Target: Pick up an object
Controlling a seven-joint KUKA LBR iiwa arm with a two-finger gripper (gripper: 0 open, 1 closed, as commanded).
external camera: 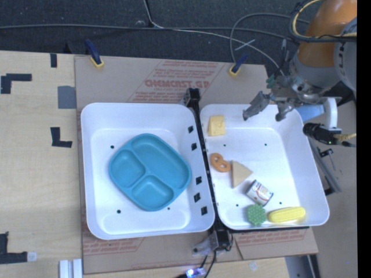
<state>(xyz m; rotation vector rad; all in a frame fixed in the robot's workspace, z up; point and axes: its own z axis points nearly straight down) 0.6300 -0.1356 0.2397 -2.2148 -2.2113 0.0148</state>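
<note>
Camera view, looking down on the bench. The pincer [265, 111] hangs over the far rim of the right bin [301, 155], its two dark fingers spread wide with nothing between them. The arm [322, 33] above it is grey with an orange band.

Items in the right bin, placed relative to the pincer:
- Yellow cheese block [216, 125]: to its left, near the divider between the bins, nearest of all items.
- Orange pretzel [219, 163]: nearer the camera and left of it.
- Tan wedge [239, 173]: just beside the pretzel, apart from the pincer.
- Small can [259, 192]: well apart, toward the near wall.
- Green ball [255, 214] and corn cob [286, 215]: farthest from it, side by side at the near wall.

Left bin [93, 155]: well to the pincer's left, it bears a blue divided plate [149, 171].
</note>
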